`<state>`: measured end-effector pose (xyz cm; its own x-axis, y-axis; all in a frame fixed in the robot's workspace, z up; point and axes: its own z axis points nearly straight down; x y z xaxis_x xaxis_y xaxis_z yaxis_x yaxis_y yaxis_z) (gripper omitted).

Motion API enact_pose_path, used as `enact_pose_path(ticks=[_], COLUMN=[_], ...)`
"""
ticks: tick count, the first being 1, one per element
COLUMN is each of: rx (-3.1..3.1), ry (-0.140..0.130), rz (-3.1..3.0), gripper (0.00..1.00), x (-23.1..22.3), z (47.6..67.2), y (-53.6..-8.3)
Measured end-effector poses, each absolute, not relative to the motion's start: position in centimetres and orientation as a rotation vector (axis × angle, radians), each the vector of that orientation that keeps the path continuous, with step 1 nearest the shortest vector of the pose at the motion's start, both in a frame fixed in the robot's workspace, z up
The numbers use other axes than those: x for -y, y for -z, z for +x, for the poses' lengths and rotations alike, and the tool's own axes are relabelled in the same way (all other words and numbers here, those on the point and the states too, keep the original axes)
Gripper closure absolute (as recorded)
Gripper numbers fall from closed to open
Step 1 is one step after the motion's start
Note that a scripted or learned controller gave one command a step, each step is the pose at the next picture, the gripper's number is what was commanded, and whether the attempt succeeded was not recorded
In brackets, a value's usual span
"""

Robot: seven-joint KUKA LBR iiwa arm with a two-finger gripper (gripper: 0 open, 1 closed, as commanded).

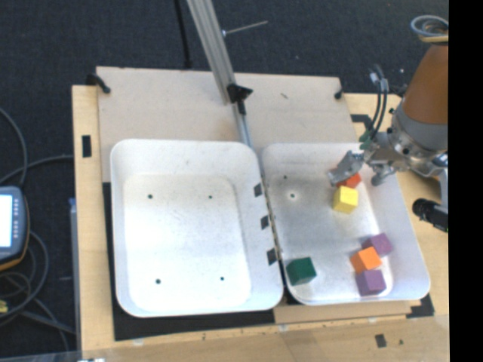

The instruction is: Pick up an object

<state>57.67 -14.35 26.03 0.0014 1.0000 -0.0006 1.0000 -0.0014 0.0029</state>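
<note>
Gripper sits low over the top right part of the right bin, arm coming in from the right edge. Two grey fingers are visible, spread apart, one toward the bin centre and one toward the wrist. So the pincer is open and nothing is clamped yet.

A small red-orange object shows in the gap between the fingers, mostly hidden. It looks like a block, but too little shows to be sure. This is the likely target. The yellow cube sits just below it, possibly touching.

Other candidates are well apart at the bottom of the same bin: green cube near the divider, and an orange cube packed between two purple ones. The left bin offers no pick.

To do this step well:
- centre the fingers on the red-orange piece before closing, so the lower finger doesn't catch the yellow cube and drag it in
- go fully down to the bin floor, since a high close will pinch an edge and the piece will pop out
- close slowly, then lift straight up, no sideways sweep

Main risk is a two-object jam with yellow, or a grasp that slips
</note>
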Motion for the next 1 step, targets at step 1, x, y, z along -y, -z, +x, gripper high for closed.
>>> enact_pose_path(ticks=[1], rx=[-2.215], ry=[-0.005], rz=[2.22], gripper=[1.0], x=[14.51], z=[57.72], y=[-27.14])
